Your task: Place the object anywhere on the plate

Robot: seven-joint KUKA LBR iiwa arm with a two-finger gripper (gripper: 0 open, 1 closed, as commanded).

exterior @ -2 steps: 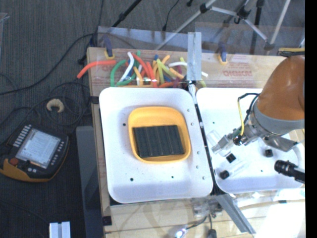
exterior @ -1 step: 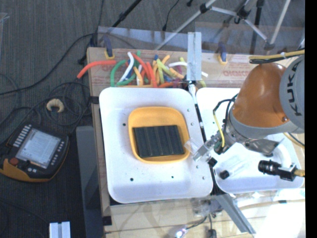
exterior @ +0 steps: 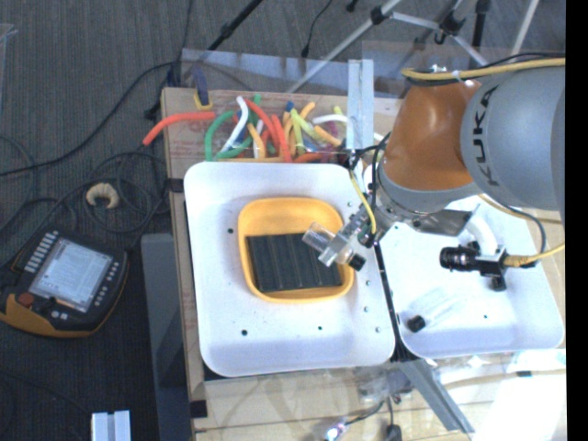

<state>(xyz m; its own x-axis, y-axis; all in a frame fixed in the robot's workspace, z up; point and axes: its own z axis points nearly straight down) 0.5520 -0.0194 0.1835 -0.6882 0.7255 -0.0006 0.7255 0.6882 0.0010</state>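
Right now I see the end effector (exterior: 338, 243) over the right edge of the yellow plate (exterior: 266, 217) in the left bin (exterior: 220, 329). I cannot tell its state. A clear object (exterior: 439, 305) with a dark cap lies in the right bin (exterior: 533, 324), well apart from the plate.
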